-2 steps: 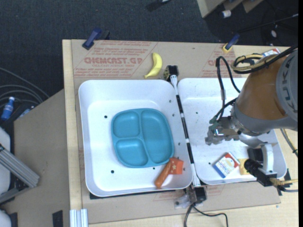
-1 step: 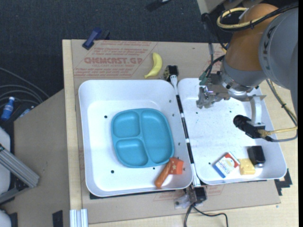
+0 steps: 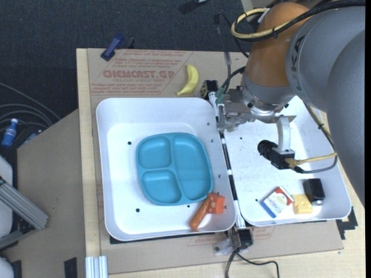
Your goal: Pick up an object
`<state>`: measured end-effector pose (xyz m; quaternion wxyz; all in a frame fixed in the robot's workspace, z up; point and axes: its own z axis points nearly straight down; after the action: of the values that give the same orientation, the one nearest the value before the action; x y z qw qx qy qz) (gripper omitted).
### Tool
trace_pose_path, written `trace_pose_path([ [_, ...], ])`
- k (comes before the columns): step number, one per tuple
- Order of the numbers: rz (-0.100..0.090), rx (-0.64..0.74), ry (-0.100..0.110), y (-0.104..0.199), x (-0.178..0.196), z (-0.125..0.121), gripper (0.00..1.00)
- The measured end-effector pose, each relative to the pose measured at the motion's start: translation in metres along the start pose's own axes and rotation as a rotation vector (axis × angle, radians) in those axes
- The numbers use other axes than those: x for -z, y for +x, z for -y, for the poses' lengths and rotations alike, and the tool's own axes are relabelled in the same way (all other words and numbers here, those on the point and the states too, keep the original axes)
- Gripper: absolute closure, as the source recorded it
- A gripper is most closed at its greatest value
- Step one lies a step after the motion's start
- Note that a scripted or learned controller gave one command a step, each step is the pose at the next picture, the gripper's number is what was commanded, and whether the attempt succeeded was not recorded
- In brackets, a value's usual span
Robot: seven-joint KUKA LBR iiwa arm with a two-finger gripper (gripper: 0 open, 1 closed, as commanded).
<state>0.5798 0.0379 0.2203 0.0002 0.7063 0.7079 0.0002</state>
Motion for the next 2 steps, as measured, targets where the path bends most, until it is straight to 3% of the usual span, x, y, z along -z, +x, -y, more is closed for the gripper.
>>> trace_pose_path([
  [1,-0.001,0.0,0.001,0.075,0.018,-0.034,1.0],
  [2,0.001,-0.001,0.0,0.056,0.031,-0.087,1.0],
])
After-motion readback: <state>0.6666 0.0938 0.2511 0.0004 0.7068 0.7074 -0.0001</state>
